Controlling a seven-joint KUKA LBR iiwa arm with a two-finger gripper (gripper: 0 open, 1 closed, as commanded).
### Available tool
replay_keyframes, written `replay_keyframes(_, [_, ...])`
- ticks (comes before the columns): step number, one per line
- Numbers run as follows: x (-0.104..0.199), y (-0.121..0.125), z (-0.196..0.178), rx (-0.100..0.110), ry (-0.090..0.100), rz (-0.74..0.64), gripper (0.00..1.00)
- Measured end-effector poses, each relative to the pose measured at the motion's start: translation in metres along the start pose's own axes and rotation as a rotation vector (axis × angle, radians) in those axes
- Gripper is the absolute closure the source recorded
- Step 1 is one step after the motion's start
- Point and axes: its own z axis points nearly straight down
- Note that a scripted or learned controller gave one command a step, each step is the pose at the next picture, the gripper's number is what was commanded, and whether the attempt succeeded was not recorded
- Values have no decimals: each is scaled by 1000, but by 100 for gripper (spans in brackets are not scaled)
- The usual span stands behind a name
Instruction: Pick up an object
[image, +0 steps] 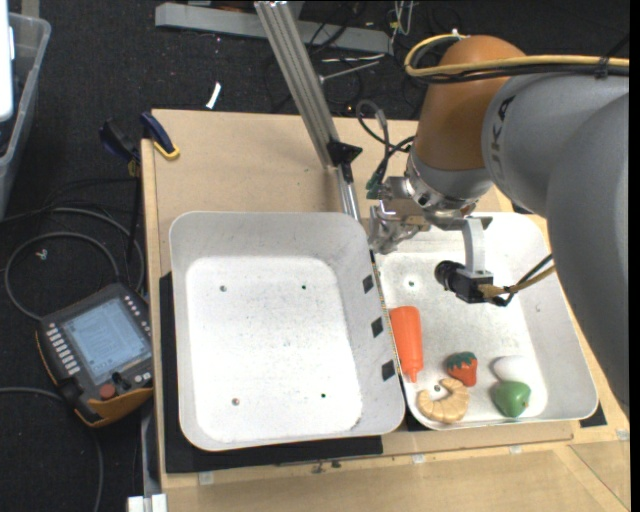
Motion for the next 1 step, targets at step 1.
replay_keyframes(1, [50,0,-2,0,0,0,100])
